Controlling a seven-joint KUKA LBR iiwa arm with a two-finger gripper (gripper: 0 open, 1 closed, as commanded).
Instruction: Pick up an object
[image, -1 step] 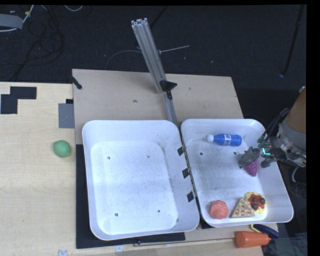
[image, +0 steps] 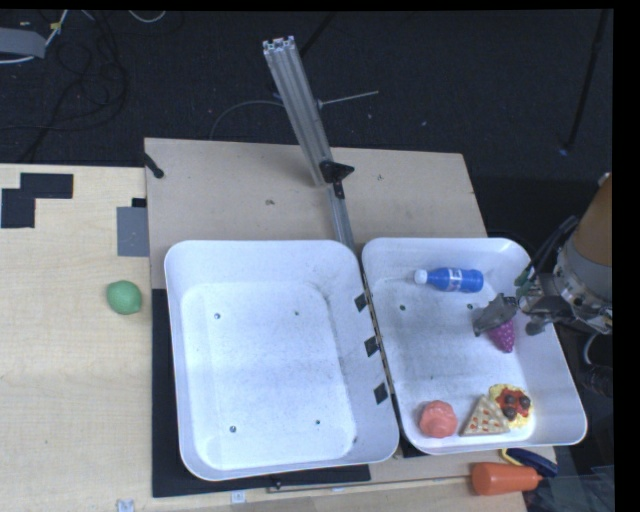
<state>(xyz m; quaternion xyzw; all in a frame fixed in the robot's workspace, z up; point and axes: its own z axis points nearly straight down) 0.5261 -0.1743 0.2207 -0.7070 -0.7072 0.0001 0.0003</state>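
Note:
In the right bin lie a blue bottle on its side near the far wall, a small purple object near the right wall, a reddish ball and a pizza-like wedge with red and yellow toppings at the front. My gripper comes in from the right and hangs low over the right wall, directly above and touching or nearly touching the purple object. Part of that object is hidden under the gripper.
The left bin sits beside the right one, joined by black clips. A green ball rests on the bench at the left. An orange carrot-like toy lies outside the right bin's front edge. A metal rail slants up behind the bins.

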